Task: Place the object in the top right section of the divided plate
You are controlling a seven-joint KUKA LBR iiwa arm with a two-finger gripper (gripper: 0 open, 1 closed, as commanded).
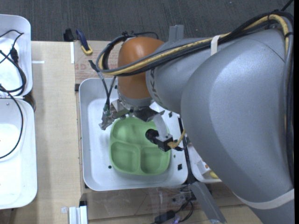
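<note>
Reaching in from the right, the big grey arm point(224, 111) sweeps across most of the scene, its orange band point(136, 66) sitting right over the far edge of the white bin point(91, 125). Yellow and black cables point(159, 57) snake along the top of the arm and loop down past the orange band. Below that, the wrist hardware comes down over the green divided plate point(139, 148), which lies flat in the bin, nearer the bin's close edge than its far one. The plate's top portion is partly covered by the wrist; the two lower sections and a wider one above them are plain to see, all of them bare green. The gripper point(108, 118) sits just off the plate's upper left rim, over the white bin floor, and from up here I can't tell how it is set, nor make out any object in it. A black fitting point(156, 139) hangs off the wrist over the plate's right side. As for the object to be placed, I can't pick it out anywhere. Off to the left, the second white bin point(14, 125) holds a loose black cable point(16, 73), and a small blue-handled tool point(83, 41) lies on the wooden bench point(53, 125) beyond the bins
</note>
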